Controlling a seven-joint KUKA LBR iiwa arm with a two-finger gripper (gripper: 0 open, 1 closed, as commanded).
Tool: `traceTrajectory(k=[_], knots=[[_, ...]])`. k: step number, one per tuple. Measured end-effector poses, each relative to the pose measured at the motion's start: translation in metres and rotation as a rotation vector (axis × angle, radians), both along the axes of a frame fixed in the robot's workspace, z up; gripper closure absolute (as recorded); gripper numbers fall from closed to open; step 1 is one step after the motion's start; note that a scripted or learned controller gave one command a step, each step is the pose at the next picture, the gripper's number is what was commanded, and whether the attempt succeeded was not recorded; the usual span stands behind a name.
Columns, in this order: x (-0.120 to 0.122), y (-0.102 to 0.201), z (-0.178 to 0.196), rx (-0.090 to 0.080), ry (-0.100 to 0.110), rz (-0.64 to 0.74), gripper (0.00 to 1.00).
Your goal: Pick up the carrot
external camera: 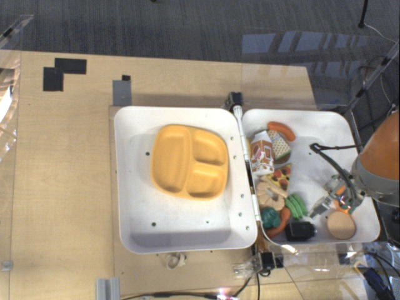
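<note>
Two shallow white bins side by side on the tabletop (62, 186): left bin (134, 230) with a yellow divided tray (189, 161), right bin (325, 127) crowded with toy food. Carrot (284, 216) low in the frame along the right bin's left side, orange, between a teal piece (271, 218) and a green piece (296, 205), above a black block (300, 230). End effector (340, 200) at lower right, just above a beige egg (340, 225); cannot tell how far open, nothing seen gripped.
</note>
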State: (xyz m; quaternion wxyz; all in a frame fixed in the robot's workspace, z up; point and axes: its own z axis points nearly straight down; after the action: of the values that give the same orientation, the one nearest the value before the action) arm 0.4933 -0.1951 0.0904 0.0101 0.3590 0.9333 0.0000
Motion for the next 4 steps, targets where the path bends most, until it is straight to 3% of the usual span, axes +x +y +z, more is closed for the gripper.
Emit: traceTrajectory(k=[1,2,3,4], knots=[[0.003,-0.008,-0.001,0.012,0.006,-0.368,0.0],[-0.001,-0.008,-0.002,0.016,0.005,-0.467,0.0],[-0.001,-0.011,-0.001,0.006,0.002,-0.149,0.0],[0.003,-0.01,0.012,0.005,-0.006,-0.141,1.0]])
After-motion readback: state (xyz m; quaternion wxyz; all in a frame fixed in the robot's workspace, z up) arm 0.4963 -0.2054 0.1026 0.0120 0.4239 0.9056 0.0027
